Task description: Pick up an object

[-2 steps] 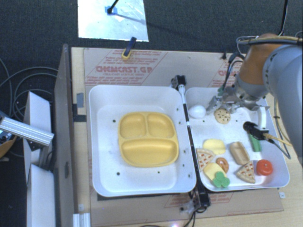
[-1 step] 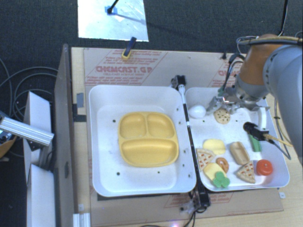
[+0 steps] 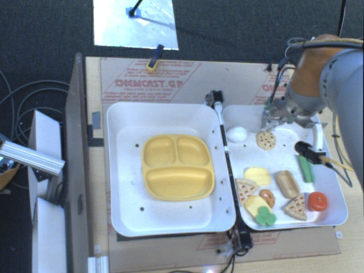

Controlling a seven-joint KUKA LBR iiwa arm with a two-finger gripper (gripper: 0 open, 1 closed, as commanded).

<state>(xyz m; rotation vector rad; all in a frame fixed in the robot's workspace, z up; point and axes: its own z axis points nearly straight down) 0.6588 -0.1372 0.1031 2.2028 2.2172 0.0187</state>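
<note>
Overhead, pincer (image 3: pixel 269 123) near right bin (image 3: pixel 250 114) back rim.

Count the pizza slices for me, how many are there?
2. One pizza slice lies by the right bin's left wall, the other pizza slice near its front edge beside the tomato. None seems hidden.

Two smooth, slightly glossy white plastic bins (image 3: pixel 122 169) sit on matt printed cardboard (image 3: pixel 170 78). The yellow divided tray (image 3: pixel 177 166) looks like smooth matt plastic.

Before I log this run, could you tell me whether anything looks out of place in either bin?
Nothing stands out: the yellow tray lies flat in the left bin, and the toy foods sit inside the right bin.
</note>
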